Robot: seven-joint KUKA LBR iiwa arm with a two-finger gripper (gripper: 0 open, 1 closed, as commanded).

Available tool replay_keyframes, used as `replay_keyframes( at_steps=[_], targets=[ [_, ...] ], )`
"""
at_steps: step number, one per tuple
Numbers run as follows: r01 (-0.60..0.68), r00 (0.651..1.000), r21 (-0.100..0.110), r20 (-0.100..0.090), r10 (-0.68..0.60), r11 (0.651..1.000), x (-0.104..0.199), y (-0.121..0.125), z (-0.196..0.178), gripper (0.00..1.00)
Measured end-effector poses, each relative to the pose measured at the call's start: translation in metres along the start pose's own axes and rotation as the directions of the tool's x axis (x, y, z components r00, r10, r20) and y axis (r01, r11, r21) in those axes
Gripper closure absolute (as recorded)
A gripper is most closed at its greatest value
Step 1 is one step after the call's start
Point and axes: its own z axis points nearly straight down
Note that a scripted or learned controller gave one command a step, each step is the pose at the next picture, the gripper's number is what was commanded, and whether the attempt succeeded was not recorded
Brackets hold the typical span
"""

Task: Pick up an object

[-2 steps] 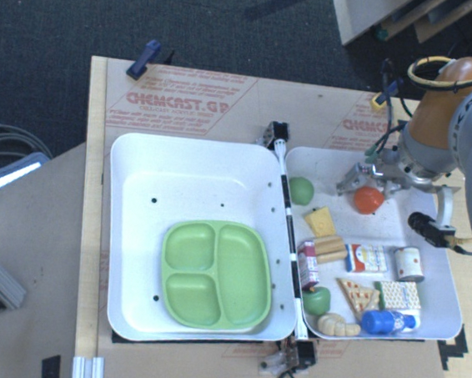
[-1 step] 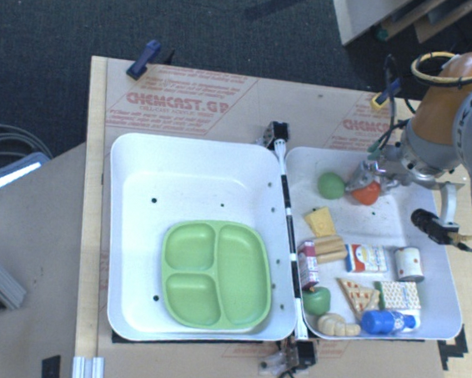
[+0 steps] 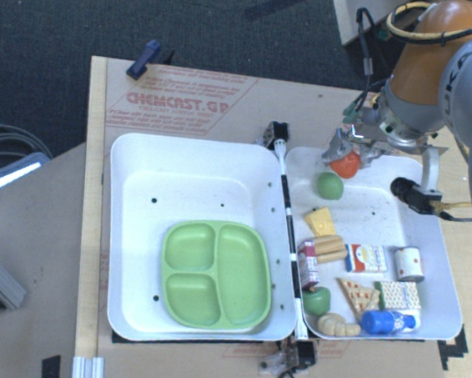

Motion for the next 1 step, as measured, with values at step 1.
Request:
replay_keyframes(
  at_steps=[1],
  targets=[
    [0.0, 1.0, 0.004, -0.001, 0.0, 1.0, 0.0445, -0.0307, -0.0278, 1.0]
  ],
)
